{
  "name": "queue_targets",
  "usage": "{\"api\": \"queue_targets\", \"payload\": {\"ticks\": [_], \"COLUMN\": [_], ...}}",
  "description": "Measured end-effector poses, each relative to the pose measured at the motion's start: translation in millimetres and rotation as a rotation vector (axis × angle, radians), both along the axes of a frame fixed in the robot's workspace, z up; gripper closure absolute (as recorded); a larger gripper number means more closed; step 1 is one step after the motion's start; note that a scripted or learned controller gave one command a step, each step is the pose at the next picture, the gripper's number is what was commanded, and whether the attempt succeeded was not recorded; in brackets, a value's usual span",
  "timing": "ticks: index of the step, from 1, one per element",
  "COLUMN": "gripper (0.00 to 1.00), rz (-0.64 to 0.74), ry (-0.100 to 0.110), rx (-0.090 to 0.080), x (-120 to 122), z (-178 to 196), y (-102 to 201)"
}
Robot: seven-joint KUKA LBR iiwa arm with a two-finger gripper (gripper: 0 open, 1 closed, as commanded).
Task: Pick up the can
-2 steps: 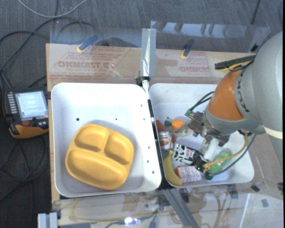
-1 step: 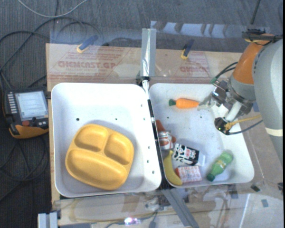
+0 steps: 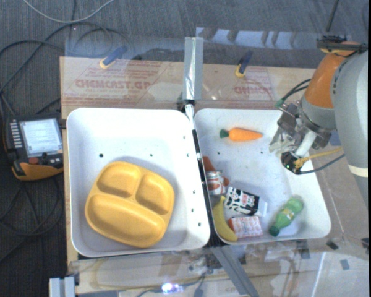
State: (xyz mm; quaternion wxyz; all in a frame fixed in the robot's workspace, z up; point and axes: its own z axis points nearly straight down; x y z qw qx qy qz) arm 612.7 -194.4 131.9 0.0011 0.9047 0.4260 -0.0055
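Red-and-silver small metal can [image 3: 214, 182] lies in the right white bin [image 3: 309, 224], against its left wall, below the orange toy carrot [image 3: 241, 135]. Right of the carrot hovers the end effector [image 3: 289, 146], its state impossible to tell.

A dark grey carpeted floor [image 3: 173, 11] fills the upper part of the overhead view and runs down the left side. Thin cables, one pale [image 3: 80, 8] and several black [image 3: 34, 64], loop loosely across it. On the floor at the far left lies a small device with a pale lit screen [image 3: 40, 136], and just below it an orange-yellow object [image 3: 37, 169]. The surface [image 3: 136, 82] is a light brown board with faded red lettering, covered by a clear sheet that catches bluish reflections. Two blue-and-yellow clamps [image 3: 113, 57] [image 3: 242, 65] grip its far edge. Light is even, with soft shadows.
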Motion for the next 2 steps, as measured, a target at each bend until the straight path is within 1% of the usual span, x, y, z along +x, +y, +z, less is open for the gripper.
{"api": "queue_targets", "payload": {"ticks": [1, 2], "gripper": [1.0, 1.0], "rz": [-0.285, -0.139], "ry": [-0.007, -0.007], "rx": [0.001, 0.002], "x": [45.1, 20.9], "z": [122.5, 224.0], "y": [17.4, -12.3]}}
